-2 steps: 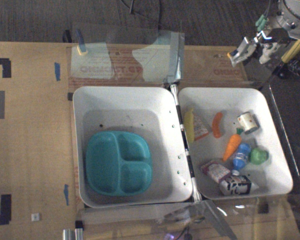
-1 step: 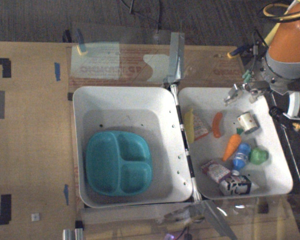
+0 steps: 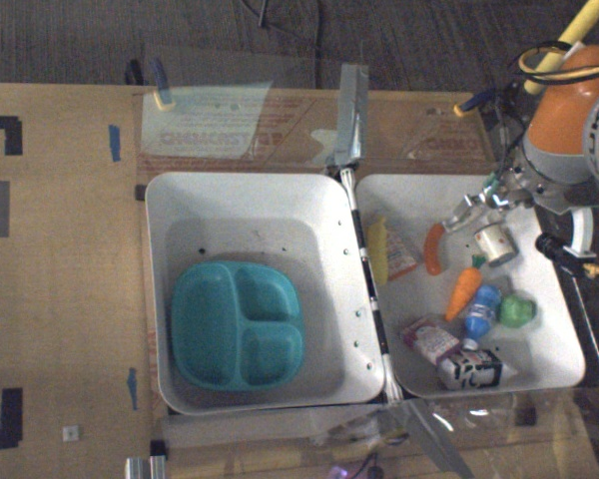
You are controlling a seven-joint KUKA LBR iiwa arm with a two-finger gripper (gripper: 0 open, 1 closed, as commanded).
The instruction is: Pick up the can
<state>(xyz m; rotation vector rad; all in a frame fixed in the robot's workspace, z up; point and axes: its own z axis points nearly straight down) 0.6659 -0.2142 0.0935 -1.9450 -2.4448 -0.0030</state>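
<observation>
- Bench (image 3: 60, 267): tan surface across the frame, black corner marks at far left, blue tape bits
- Left bin (image 3: 180, 208): centre-left of frame, holds a teal divided plate (image 3: 238, 323) at its lower left; open floor along its upper and right sides
- Right bin (image 3: 559, 352): right of frame, shares a metal divider with the left bin; items crowd its middle and lower part, bare floor at upper left
- Arm (image 3: 569, 118): enters at upper right, orange band visible
- Gripper (image 3: 479, 208): over upper right of right bin, fingers apart, nothing between them
- Can (image 3: 494, 243): silver, lying tilted just below the gripper, near the bin's right wall
- Carrot (image 3: 464, 289), blue bottle (image 3: 481, 312), green ball (image 3: 517, 311) clustered just below the can
- Carton (image 3: 469, 369) at lower edge
</observation>
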